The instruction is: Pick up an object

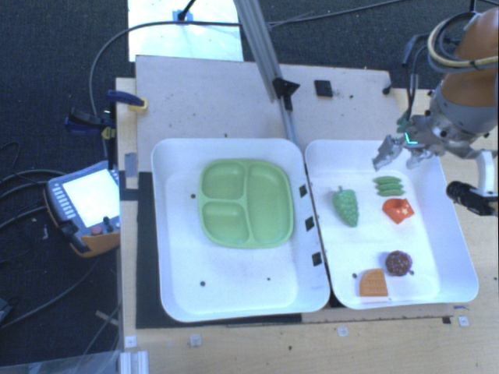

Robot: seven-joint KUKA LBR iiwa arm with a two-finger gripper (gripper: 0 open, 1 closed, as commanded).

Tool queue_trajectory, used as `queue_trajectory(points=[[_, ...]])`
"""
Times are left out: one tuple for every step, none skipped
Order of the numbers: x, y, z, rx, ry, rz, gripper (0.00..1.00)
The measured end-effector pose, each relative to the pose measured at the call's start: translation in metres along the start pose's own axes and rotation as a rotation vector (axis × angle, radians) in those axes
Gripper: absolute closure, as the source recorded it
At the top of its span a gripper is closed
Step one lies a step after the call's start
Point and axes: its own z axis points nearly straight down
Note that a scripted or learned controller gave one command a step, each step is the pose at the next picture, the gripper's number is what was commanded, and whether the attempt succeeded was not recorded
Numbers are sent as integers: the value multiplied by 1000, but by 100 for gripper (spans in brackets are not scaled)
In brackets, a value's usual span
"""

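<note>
**Open gripper above the far end of the right bin, nothing between its fingers**

The shallow white right bin (448,232) holds five small items. Nearest the gripper lies a small green pea-pod piece with ridged lobes (388,185), lying flat across the bin floor in its far half. Just below it sits a red-orange angular chunk (398,209), close to the pea pod but not clearly touching it. To the left of both, nearer the bin's inner wall, lies a dark green bumpy leaf-shaped toy (346,206), set lengthwise and apart from the others. Toward the near end sit a dark brown round ball with a speckled surface (398,262) and, just beside it toward the near-left, an orange wedge-shaped block (373,283).

The two-finger gripper (400,154) hangs over the far edge of the right bin, its fingers spread apart and gripping nothing; the pea pod is just below it in the view.

The shallow white left bin (179,287) holds a light green plastic divided plate with three compartments (246,202), lying flat in the bin's far-centre.

Outside the bins, a handheld control pendant with a lit screen (84,206) rests left of the bench, cables trailing around it.
</note>
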Motion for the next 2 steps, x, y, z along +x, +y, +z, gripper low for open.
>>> queue_trajectory(points=[[0,1,-1,-2,0,0,0],[-3,-9,53,1,-1,3,0]])
